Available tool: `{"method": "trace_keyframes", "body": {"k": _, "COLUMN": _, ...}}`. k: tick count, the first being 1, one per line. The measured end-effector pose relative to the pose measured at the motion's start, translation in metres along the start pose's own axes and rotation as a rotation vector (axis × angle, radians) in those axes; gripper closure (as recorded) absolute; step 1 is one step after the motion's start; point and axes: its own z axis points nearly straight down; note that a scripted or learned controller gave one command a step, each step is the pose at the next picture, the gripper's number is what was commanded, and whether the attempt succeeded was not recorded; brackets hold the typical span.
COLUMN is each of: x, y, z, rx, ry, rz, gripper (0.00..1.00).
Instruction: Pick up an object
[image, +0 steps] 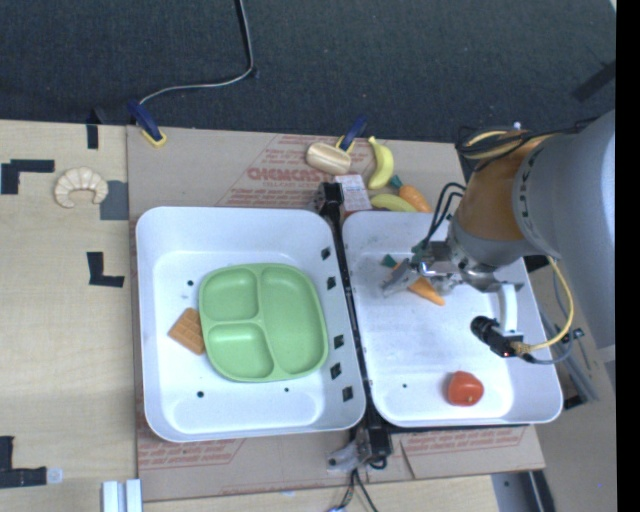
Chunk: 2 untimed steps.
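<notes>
Two bins; red cardboard (262, 180) print unreadable; hand (408, 276) spread beside orange piece (429, 292).

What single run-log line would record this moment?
arm: over right bin | gripper: low, beside orange piece | grasp: unclear | tomato: untouched | green plate: left bin

orange carrot piece (430, 292) | lying flat | right bin, upper middle

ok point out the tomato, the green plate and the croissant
tomato (463, 388), camera view, middle of its red top
green plate (264, 322), camera view, central divider ridge
croissant (81, 187), camera view, middle of its curved body
</notes>
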Motion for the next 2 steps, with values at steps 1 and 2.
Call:
{"method": "trace_keyframes", "body": {"k": 1, "x": 0.047, "y": 0.020, "z": -0.094, "rx": 0.016, "ry": 0.009, "rz": -0.003, "gripper": 0.00}}
{"method": "trace_keyframes", "body": {"k": 2, "x": 0.016, "y": 0.027, "z": 0.006, "rx": 0.018, "ry": 0.008, "rz": -0.001, "gripper": 0.00}}
